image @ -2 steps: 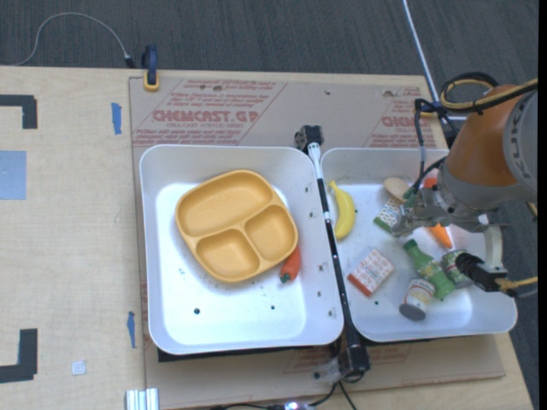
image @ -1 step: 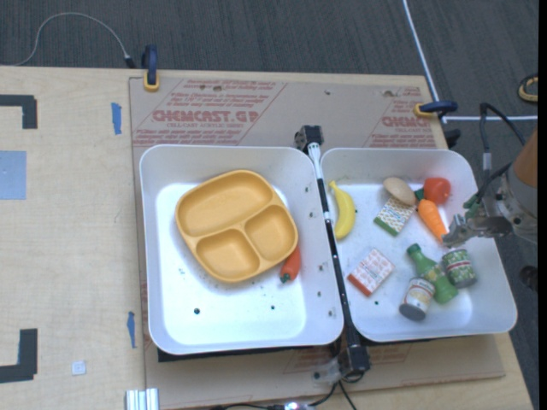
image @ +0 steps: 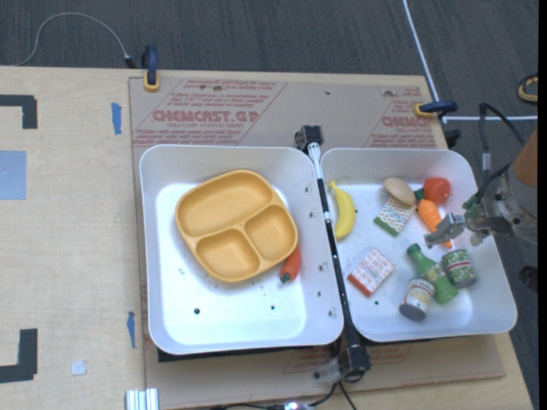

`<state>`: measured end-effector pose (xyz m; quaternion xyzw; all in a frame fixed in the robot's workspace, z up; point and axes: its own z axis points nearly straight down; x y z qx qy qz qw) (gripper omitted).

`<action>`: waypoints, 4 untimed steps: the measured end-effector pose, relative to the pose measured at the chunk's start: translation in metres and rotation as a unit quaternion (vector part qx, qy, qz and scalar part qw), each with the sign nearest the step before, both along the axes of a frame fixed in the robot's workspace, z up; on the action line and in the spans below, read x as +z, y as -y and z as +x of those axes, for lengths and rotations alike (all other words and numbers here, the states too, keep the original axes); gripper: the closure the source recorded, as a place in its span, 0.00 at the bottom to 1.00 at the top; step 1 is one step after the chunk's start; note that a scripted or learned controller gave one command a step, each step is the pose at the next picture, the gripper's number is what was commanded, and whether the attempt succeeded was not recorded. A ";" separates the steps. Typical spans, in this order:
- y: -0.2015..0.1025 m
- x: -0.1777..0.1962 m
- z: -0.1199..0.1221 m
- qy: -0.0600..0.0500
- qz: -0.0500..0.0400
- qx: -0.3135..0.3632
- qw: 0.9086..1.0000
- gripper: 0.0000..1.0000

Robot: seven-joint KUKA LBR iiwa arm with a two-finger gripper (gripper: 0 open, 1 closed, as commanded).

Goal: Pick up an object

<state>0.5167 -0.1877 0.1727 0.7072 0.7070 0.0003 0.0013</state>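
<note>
Over the right white bin [image: 491, 314], the metal two-finger gripper [image: 450, 231] hangs with fingers spread, holding nothing, just beside an orange plastic carrot [image: 429, 214] and a green bottle [image: 430, 272].

Under my two bins there's a printed cardboard sheet [image: 256, 114], pinned at the back by a clamp [image: 150, 67] on one corner and a second clamp [image: 436, 108] on the other. Pale wooden bench [image: 60, 246] beside it, with a strip of blue tape [image: 116, 118] and black corner marks [image: 21, 111]. A thin white cable [image: 73, 20] loops over grey carpet [image: 256, 24].
</note>
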 end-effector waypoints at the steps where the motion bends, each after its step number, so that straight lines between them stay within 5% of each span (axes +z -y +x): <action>1: -0.016 -0.045 -0.002 0.000 0.001 0.001 1.000 0.00; 2: -0.068 -0.083 -0.012 0.006 -0.003 -0.001 1.000 0.00; 3: -0.067 -0.070 -0.009 0.011 -0.004 -0.001 1.000 1.00; 4: -0.136 0.012 -0.037 0.000 0.001 0.001 1.000 1.00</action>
